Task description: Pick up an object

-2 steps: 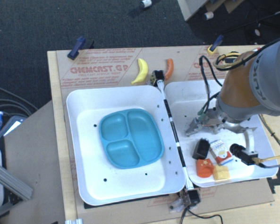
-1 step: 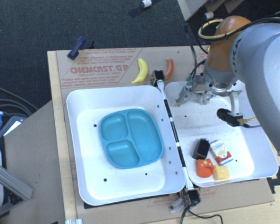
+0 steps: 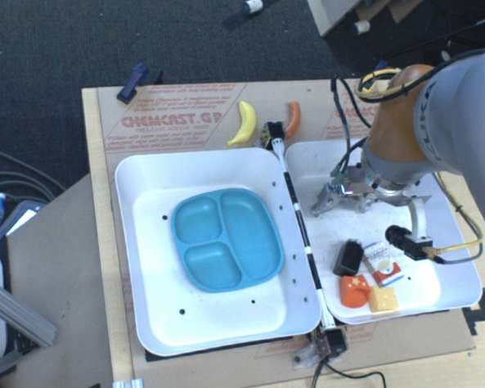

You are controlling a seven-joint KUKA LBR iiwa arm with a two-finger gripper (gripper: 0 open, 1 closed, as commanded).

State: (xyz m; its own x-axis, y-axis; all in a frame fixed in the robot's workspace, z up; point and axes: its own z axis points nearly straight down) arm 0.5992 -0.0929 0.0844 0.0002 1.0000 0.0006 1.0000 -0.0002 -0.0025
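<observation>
Counter (image 3: pixel 180 111) carries two bins: blue three-section plastic tray (image 3: pixel 226 238) in left white bin (image 3: pixel 152 318). Gripper (image 3: pixel 341 193) over right white bin (image 3: pixel 322 155), back edge; jaws' state unclear. Black block (image 3: pixel 348 258), orange toy (image 3: pixel 354 290) near front edge.

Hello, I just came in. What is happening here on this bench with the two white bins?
A grey robot arm reaches in from the right over the right bin, where a black object, an orange one, a yellow one and a small red-and-white item lie. Nothing looks picked up. The left bin holds a blue divided plate. A banana lies behind the bins.
</observation>
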